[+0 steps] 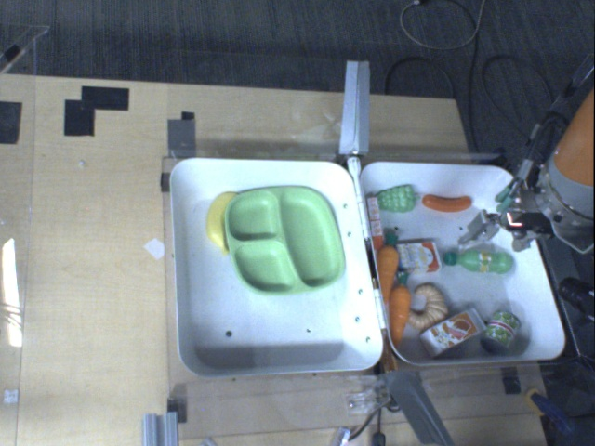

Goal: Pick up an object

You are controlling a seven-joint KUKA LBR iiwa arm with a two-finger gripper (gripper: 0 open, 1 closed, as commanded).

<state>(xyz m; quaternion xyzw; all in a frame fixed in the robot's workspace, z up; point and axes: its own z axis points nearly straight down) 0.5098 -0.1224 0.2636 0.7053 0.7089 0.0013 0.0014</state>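
Now left bin [191, 277]: green tray [282, 237] | right bin [548, 333]: bottle [480, 262], carrots [392, 291]

Right bin [554, 316], candidates: green bottle [481, 262] on its side at 3 o'clock; sausage [447, 203] and green corn [397, 198] at 12; two carrots [392, 291] along 9; carton [451, 332] and can [503, 328] at 6.
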